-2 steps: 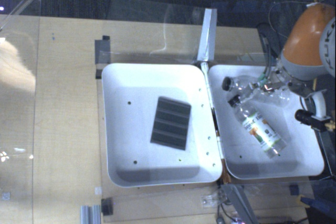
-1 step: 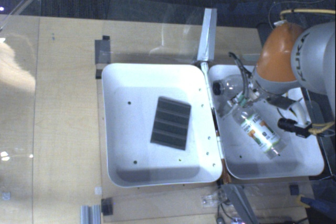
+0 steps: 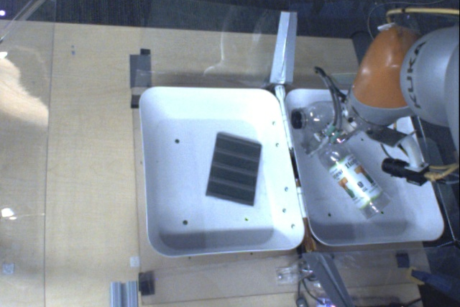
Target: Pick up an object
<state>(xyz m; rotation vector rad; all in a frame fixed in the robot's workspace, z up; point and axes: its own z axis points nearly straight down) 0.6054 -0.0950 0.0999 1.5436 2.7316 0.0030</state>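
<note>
- Resting on the pale wooden worktop (image 3: pixel 79 176): two shallow white bins set side by side, their inner rims nearly touching.
- Left bin (image 3: pixel 162 118): holds one dark, flat, ribbed rectangular pad (image 3: pixel 234 168), lying slightly tilted near the bin's middle, well apart from every wall.
- Right bin (image 3: pixel 424 223): holds a clear plastic bottle (image 3: pixel 354 183) lying on its side, running diagonally from the bin's centre toward the near right corner; a white label with orange and green print wraps its middle.
- Second clear item (image 3: pixel 310 116): transparent, rounded, with a small dark part on its left side, sitting in the far left corner of the right bin; its exact kind cannot be told.
- Arm: grey body with an orange band (image 3: pixel 381 72), reaching in over the right bin from the worktop's right edge; black cables loop beside the wrist.
- Pincer (image 3: pixel 332 136): low over the right bin, just beside the upper end of the bottle and near the second clear item; whether it is released or clenched cannot be told, and nothing is visibly between its tips.
- Clear upright panels (image 3: pixel 284 47): standing along the far edge of the worktop behind the bins.
- Dark brackets (image 3: pixel 141 67): fixed at the left bin's outer corners.
</note>
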